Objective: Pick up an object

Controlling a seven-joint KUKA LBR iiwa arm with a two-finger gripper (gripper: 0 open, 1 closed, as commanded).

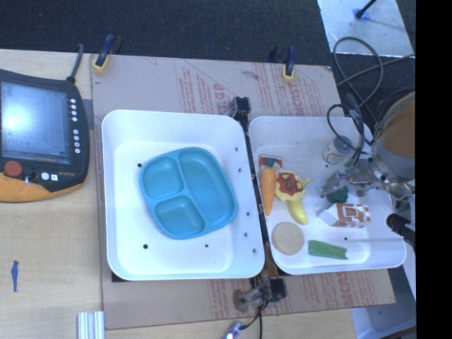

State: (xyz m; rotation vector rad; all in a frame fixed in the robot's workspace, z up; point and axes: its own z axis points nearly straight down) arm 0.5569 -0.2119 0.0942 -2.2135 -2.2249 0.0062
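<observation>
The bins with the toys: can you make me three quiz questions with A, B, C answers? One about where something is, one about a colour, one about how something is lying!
1. Where is the blue plate?
A. left bin
B. right bin
C. on the bench

2. What colour is the carrot?
A. purple
B. orange
C. white

3. How does the green block lie?
A. stacked on the plate
B. standing on end
C. flat on the bin floor

Answers: 1 A, it sits inside the left bin. 2 B, it is orange with a green top. 3 C, it lies flat in the right bin near the front wall.
</observation>
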